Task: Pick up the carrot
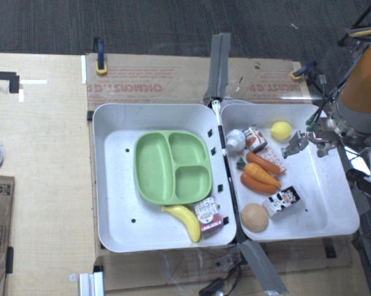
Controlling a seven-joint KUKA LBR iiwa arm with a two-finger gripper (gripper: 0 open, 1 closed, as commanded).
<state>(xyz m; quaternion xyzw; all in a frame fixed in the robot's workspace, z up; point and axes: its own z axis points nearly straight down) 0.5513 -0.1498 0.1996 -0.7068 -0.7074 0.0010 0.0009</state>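
Two orange carrots lie side by side in the right bin (pixel 333 221), left of its middle: the upper carrot (pixel 264 162) and the thicker lower carrot (pixel 260 181), both with green tops pointing left. My gripper (pixel 309 147) hangs over the bin's upper right part, to the right of and a little above the carrots. It is apart from them. It is open, its fingers (pixel 294 145) spread with nothing between them.
Around the carrots lie a yellow lemon (pixel 281 129), a white bulb (pixel 235 140), a small red-and-white carton (pixel 256 139), a black-and-white carton (pixel 282 201) and a tan round roll (pixel 254 217). The left bin holds a green divided plate (pixel 172 166), a banana (pixel 184 220) and a pink packet (pixel 207 213).
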